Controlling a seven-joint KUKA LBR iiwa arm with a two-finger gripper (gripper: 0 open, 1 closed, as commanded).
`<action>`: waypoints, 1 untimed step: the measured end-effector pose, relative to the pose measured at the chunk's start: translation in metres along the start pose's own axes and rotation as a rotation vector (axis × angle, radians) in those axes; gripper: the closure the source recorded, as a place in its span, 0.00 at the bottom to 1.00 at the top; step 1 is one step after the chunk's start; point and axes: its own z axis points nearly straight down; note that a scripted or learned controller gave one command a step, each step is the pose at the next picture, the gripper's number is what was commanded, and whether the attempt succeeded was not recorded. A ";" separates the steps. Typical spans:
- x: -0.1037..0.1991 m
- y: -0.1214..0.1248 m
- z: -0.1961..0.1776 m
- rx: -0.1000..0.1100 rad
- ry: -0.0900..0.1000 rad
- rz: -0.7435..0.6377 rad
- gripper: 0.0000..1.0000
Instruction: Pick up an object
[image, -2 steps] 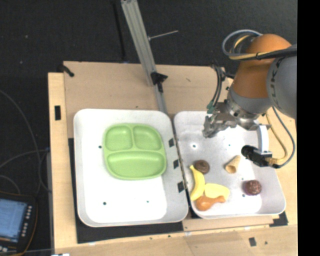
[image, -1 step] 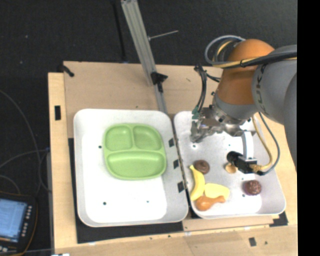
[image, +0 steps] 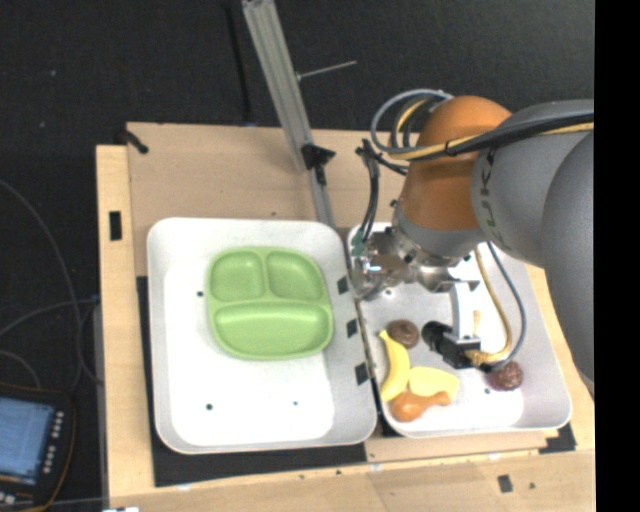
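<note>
So from the overhead camera, the wooden desk (image: 200, 170) has the two white bins side by side. The left bin (image: 180, 400) has just a green divided plate (image: 270, 303) in it, three compartments, sitting flat in the upper middle part. All the small stuff is in the right bin (image: 540, 405), bunched toward its lower left. A banana (image: 392, 365) lies along the left wall, and a pale yellow piece (image: 434, 381) is touching it on the right. An orange pear-shaped thing (image: 412, 404) is tucked just below those two. A little brown round piece (image: 404, 331) sits just above the banana. A dark reddish ball (image: 508, 375) is off on its own, further right. The arm (image: 450, 190) comes in from the right, its big orange band over the top of the right bin. The hand (image: 365, 278) hangs at that bin's upper left corner, right next to the seam between the two bins. It's above the brown piece and the banana and apart from both. Honestly can't tell if the hand is apart or together, it's just a jumble of metal from this angle, and I don't see any object in it. A slanted metal rail (image: 285, 90) runs from the top down to the back of the bins.
</note>
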 end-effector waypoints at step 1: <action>0.050 -0.024 0.001 0.000 0.001 -0.001 1.00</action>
